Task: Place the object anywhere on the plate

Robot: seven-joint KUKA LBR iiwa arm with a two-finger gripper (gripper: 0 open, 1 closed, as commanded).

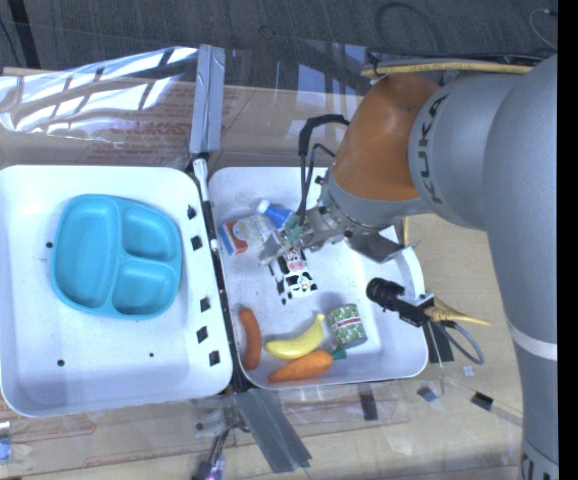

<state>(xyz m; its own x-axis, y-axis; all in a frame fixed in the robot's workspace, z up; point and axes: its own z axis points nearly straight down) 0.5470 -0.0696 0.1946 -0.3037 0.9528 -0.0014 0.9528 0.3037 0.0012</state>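
Right bin [394, 363]: hand [287, 240] mid-floor; banana [296, 343] crowds the near wall.

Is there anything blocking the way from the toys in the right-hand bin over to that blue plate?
Only the raised bin walls between the two bins. The blue plate lies in the left bin; the gripper is in the right bin.

Arm [489, 138] cut off at right edge; end effector [294, 236] fingers indistinct

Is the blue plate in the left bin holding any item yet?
No. The blue divided plate shows all three compartments bare; the banana, carrot and sausage lie in the right bin.
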